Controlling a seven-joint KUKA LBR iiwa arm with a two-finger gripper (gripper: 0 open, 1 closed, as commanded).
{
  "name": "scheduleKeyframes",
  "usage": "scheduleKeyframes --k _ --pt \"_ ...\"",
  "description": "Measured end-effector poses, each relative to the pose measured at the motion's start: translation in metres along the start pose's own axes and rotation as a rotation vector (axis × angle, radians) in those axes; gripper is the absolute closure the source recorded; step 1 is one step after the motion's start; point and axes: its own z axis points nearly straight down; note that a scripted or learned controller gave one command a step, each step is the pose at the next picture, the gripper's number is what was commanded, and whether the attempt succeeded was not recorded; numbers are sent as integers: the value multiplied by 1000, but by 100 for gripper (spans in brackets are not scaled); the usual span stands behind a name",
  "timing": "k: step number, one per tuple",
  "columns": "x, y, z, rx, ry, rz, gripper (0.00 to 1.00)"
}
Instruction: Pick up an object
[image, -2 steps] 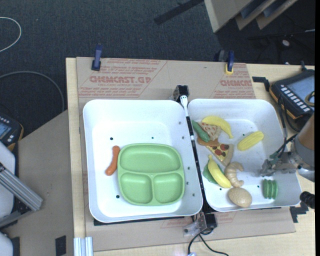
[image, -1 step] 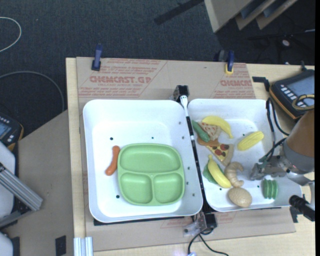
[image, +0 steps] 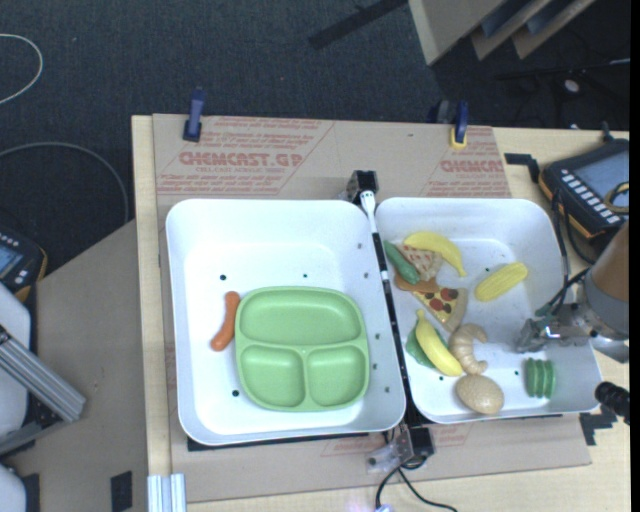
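While the gripper (image: 535, 335) hangs in the right bin (image: 520, 215), jaw state untellable, the green ridged piece (image: 539, 378) lies just below it, long axis upright.

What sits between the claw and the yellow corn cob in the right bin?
Bare white bin floor separates the claw from the corn cob in the camera view.

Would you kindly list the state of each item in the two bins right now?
Green tray: upright, nothing in its compartments.
Orange hot dog: lying beside the tray's left edge.
Corn cob: lying loose.
Green slice: on the bin floor, apart from the gripper.
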Motion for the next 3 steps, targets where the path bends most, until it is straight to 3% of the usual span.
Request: scheduleKeyframes --k 2,3 --pt "0 1 -20 -4 -3 0 100" --pt "26 -9 1 5 4 -2 100"
